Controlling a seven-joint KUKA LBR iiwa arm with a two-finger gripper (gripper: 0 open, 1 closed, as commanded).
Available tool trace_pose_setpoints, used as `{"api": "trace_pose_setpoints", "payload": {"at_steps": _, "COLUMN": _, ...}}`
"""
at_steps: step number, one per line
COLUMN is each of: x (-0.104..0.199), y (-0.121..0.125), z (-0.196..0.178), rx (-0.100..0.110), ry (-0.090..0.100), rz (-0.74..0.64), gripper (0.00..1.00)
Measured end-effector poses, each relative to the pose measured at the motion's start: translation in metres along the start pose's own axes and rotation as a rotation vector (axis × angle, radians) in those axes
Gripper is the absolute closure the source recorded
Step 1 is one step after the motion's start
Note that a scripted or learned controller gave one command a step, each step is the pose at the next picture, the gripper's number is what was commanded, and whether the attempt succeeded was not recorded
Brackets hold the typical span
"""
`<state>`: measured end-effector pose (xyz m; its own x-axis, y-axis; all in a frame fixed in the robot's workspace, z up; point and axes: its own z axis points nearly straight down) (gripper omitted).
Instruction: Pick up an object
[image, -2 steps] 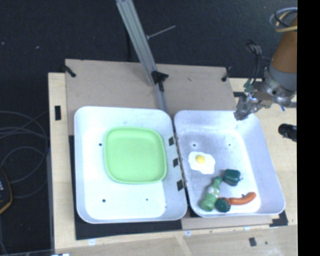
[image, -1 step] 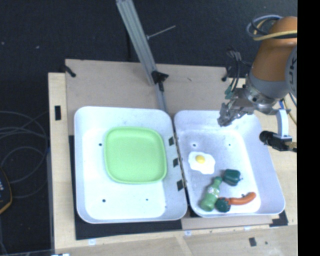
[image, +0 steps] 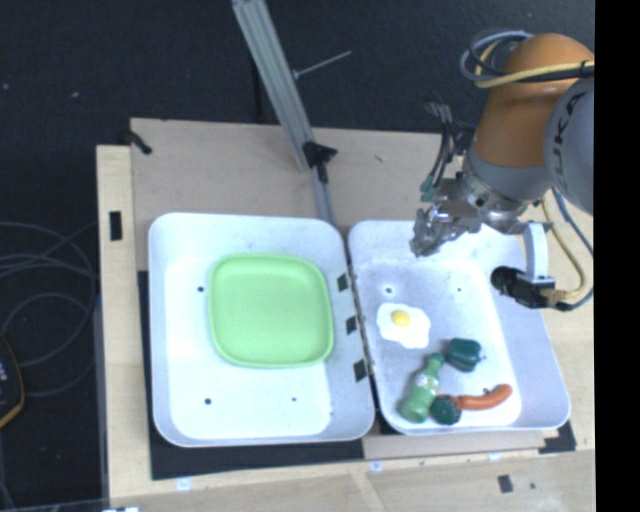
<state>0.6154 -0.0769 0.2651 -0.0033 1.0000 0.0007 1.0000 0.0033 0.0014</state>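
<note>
Item: pick-up attempt, approach stage. The gripper (image: 432, 238) is seen at the upper edge of the right bin (image: 528, 345), right of frame centre, poised over the bin's bare far corner; nothing is seen between its fingers, and whether the jaws are spread or pressed together cannot be told at this size. Candidate objects are grouped in the lower half of that bin, well apart from the gripper: a fried-egg toy (image: 403, 324) nearest, a green bottle (image: 423, 388) below it, a dark green pepper-like piece (image: 462, 352) to its right, and a red-orange chilli or sausage (image: 484, 398) (identity uncertain) at lower right. A green plate (image: 270, 309) is held in the left bin (image: 180, 300). Judged next: one object is to be chosen, the gripper carried toward lower frame and lowered over it.
</note>
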Motion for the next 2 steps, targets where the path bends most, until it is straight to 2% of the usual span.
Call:
{"api": "trace_pose_setpoints", "payload": {"at_steps": 1, "x": 0.058, "y": -0.003, "z": 0.002, "rx": 0.000, "ry": 0.000, "rz": -0.001, "gripper": 1.00}}
{"api": "trace_pose_setpoints", "payload": {"at_steps": 2, "x": 0.113, "y": -0.020, "z": 0.000, "rx": 0.000, "ry": 0.001, "rz": -0.001, "gripper": 1.00}}
